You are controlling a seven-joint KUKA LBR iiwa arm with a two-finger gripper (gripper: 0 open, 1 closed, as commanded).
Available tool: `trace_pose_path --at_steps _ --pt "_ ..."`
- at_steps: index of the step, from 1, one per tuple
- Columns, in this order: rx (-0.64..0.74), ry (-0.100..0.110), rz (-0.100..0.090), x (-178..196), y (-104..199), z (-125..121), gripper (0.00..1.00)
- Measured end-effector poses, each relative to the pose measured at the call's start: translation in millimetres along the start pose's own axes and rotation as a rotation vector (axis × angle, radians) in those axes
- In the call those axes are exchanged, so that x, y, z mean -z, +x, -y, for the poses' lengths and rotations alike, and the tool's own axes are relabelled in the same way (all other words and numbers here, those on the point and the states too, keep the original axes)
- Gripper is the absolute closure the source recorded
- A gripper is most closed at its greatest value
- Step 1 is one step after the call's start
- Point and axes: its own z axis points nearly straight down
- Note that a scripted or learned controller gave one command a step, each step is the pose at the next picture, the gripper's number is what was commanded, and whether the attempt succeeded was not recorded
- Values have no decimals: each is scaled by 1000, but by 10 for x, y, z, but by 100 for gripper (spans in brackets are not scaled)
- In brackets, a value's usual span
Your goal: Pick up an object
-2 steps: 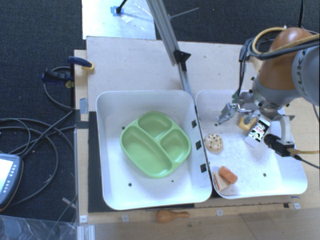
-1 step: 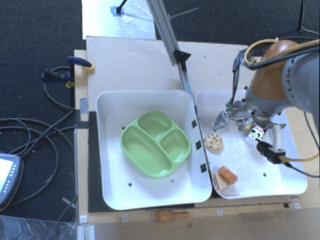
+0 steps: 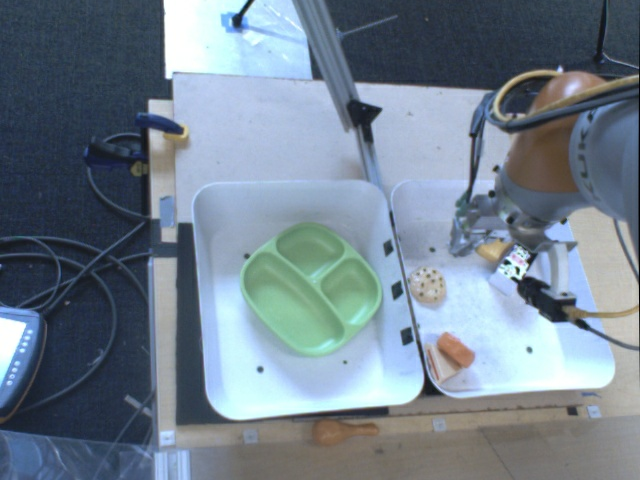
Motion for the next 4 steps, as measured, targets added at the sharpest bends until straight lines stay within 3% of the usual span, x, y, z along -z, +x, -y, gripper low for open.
trace_pose_path --at_steps 1,2,4 --pt "4 -5 1 639 -22 21 100" --pt "4 1 0 619 -21 13 100" --pt "11 4 -2 541 1033 294 100"
